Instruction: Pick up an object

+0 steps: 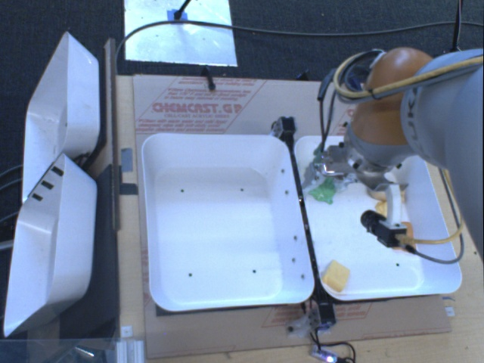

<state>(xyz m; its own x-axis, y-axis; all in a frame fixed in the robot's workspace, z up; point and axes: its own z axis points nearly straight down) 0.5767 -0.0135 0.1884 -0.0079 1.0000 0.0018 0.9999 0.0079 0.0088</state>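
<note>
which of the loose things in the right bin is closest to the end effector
The green piece, right under the end effector by the bin's left wall. The yellow block lies apart at the near edge.

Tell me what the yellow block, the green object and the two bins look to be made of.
Yellow block: likely foam or sponge, judging by its matte surface and soft corners. Green object: probably soft plastic or rubber, its shape irregular; too small to be sure. Left bin and right bin: smooth, slightly glossy moulded white plastic with rounded rims.
</note>
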